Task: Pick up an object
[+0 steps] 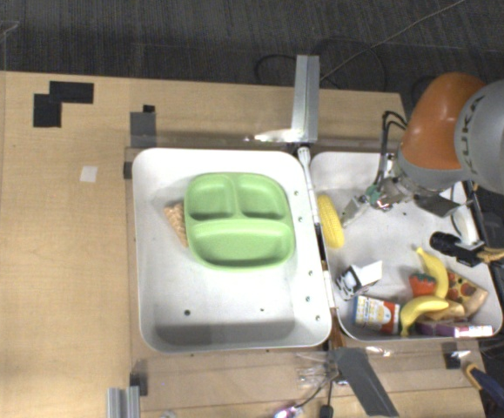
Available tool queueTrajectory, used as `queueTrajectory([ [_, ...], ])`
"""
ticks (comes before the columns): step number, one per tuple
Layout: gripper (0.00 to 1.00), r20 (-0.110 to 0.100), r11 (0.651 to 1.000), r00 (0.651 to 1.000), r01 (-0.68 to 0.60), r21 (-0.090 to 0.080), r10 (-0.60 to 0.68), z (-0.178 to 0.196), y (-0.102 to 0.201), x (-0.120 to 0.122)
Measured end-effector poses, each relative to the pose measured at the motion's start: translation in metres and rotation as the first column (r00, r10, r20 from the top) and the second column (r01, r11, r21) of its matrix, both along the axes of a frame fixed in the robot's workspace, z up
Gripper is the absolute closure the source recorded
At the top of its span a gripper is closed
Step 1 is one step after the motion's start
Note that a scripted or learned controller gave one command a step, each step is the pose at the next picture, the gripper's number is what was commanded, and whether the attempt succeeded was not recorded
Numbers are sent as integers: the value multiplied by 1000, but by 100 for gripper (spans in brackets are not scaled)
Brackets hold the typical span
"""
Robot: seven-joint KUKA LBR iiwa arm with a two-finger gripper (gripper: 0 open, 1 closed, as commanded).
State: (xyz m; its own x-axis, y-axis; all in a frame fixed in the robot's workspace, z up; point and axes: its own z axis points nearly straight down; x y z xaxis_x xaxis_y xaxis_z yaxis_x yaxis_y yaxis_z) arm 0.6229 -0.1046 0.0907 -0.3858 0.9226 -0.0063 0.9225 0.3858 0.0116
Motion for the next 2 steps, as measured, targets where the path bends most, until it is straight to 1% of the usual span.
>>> queueTrajectory([
  [1,0,-2,999,999,-34,-4,34,-1,10,41],
  [2,0,-12,1000,1000,24,1,-24,-2,11,46],
])
